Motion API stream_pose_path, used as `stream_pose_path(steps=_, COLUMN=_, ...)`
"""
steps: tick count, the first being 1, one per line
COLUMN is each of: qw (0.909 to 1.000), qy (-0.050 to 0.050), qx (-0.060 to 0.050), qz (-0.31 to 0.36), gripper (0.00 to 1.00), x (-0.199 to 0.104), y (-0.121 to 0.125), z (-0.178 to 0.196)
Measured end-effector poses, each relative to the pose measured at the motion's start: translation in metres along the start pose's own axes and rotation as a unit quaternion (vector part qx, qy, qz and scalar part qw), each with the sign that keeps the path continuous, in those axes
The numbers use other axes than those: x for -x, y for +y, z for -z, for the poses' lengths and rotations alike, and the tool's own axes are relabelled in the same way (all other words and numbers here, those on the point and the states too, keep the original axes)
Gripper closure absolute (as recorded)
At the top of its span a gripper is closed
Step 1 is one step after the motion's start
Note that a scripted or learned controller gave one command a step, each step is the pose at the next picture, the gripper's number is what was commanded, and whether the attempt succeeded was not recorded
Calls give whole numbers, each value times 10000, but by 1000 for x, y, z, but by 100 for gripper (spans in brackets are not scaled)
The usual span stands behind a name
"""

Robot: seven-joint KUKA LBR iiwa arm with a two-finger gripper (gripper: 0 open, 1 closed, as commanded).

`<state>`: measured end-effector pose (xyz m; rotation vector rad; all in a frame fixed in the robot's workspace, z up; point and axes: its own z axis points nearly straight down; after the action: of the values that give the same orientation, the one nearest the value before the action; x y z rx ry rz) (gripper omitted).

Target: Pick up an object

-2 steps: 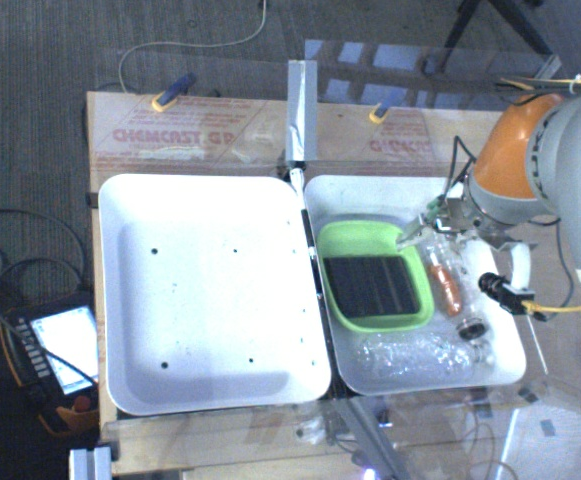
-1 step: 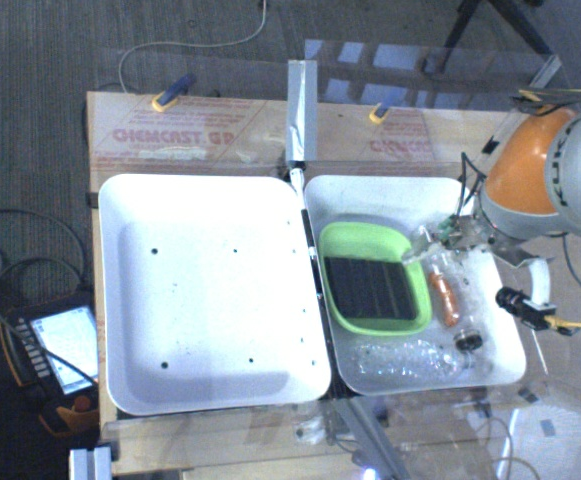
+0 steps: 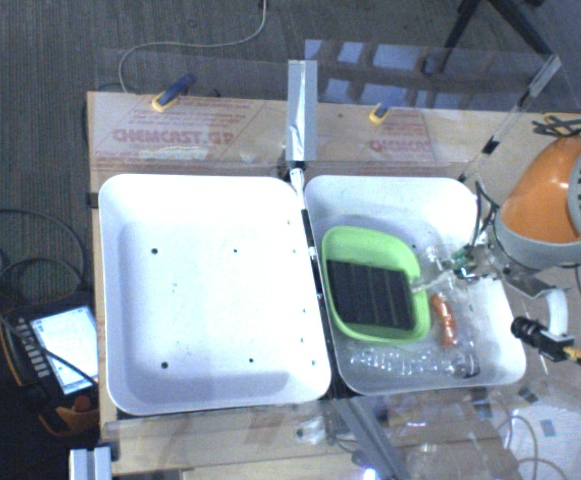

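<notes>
So the arm (image 3: 545, 208) sits at the right edge of the right bin (image 3: 390, 193), orange band up top, with its gripper (image 3: 460, 263) hanging low over that bin's right side. Whether it's released or clenched can't be told; the tip is a blurry tangle of clear plastic and wires from this angle, and nothing is plainly held in it.

The stuff to grab is all in the right bin. There's a green tray (image 3: 355, 243) with a dark panel (image 3: 370, 296) lying in it, sitting against the bin's left wall. Just beside the tray's right edge lies a small orange piece (image 3: 446, 320), long axis running roughly front to back in the bin. Along the front of the bin there's a clear bubbly strip (image 3: 410, 361) lying left to right. The left bin (image 3: 210, 293) is just bare white.

The key relation: the orange piece lies just below and slightly left of the gripper in the picture, so toward the bin's front. It's probably the nearest target. The tray is further left, and looks trickier to pinch given its wide flat shape.
</notes>
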<state>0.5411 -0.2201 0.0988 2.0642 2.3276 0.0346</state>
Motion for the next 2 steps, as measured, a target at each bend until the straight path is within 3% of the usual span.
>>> stream_pose_path(steps=1, qw=9989, qy=-156, qx=90, qz=440, gripper=0, x=-20, y=-38, z=3)
stream_pose_path(steps=2, qw=9982, qy=38, qx=-158, qz=583, gripper=0, x=-27, y=-14, z=39)
